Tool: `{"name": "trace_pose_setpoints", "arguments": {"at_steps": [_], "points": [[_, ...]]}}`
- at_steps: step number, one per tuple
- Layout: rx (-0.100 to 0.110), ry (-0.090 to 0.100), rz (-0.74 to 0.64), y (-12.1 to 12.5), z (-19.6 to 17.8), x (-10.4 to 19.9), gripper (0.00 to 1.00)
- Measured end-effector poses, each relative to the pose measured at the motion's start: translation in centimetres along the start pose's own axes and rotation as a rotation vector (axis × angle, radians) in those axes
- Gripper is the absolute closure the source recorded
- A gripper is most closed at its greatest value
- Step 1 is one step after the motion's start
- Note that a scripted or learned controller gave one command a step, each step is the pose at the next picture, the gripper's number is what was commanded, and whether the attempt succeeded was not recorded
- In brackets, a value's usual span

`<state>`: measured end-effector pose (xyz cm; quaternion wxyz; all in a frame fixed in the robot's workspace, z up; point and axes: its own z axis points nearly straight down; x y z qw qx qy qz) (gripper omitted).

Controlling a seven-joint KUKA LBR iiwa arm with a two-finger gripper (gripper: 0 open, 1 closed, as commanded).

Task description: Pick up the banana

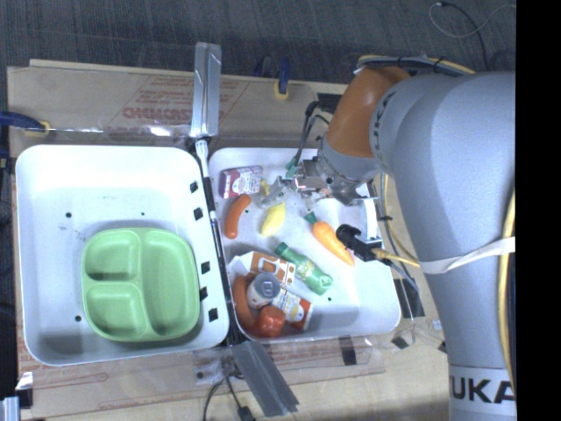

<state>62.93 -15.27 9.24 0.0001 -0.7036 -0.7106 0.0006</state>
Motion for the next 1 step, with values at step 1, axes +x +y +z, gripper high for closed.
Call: {"name": "trace_pose_setpoints", "arguments": {"at_steps": [1], "points": [[0.003, 0.002, -0.093, -2.97, 0.13, 3.06, 0.00]]}}
